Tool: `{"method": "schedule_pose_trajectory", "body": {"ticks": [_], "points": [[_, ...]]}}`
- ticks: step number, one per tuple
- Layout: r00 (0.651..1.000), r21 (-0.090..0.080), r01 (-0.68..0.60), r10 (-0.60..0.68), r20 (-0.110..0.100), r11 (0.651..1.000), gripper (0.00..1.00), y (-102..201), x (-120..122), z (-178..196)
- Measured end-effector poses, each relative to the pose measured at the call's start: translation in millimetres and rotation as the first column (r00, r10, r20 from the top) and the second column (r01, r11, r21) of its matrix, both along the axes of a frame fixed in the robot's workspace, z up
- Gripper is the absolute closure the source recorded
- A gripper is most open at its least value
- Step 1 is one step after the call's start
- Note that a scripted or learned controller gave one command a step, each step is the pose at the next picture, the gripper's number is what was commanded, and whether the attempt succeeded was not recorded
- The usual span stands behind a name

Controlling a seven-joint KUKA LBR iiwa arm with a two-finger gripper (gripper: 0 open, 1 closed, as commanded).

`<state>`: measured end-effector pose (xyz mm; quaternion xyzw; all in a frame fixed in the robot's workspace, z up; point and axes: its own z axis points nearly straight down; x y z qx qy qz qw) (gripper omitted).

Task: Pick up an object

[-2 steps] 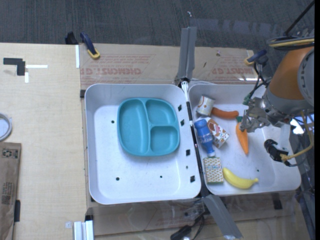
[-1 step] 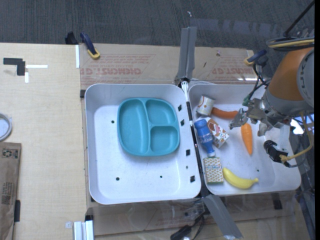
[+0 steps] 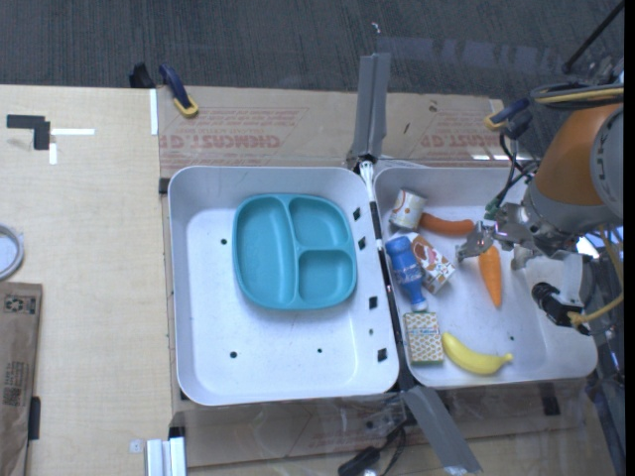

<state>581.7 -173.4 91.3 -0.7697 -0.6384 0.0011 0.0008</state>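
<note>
Two shallow white plastic bins with rounded corners sit side by side on the bench. The left bin (image 3: 198, 296) holds a smooth teal divided plate (image 3: 295, 252) with three compartments, lying flat toward its 12 o'clock half. In the right bin (image 3: 556, 360), the gripper (image 3: 483, 244) hangs at the centre, its metal tips just beside the blunt top of a tapered orange carrot (image 3: 491, 276); whether it is clenched on anything cannot be told. At 11 o'clock from the gripper lies a glossy orange-red sausage (image 3: 446, 225), with a small white cup (image 3: 407, 207) tipped on its side further toward 10. At 9 o'clock lie a crumpled printed pouch (image 3: 433, 263) and a blue cylindrical bottle (image 3: 404, 269). A speckled rectangular box (image 3: 424, 338) rests at 7 o'clock, and a curved yellow banana (image 3: 475, 355) at 6.
</note>
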Motion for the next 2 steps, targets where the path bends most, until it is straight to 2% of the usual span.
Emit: {"method": "schedule_pose_trajectory", "body": {"ticks": [1, 2], "points": [[1.0, -0.001, 0.0, 0.0, 0.0, 1.0, 1.0, -0.4, 0.1, 9.1], [0.981, -0.002, 0.192, -0.192, 0.0, 0.981, 1.0, 33.2, -39.7, 147.5]]}}
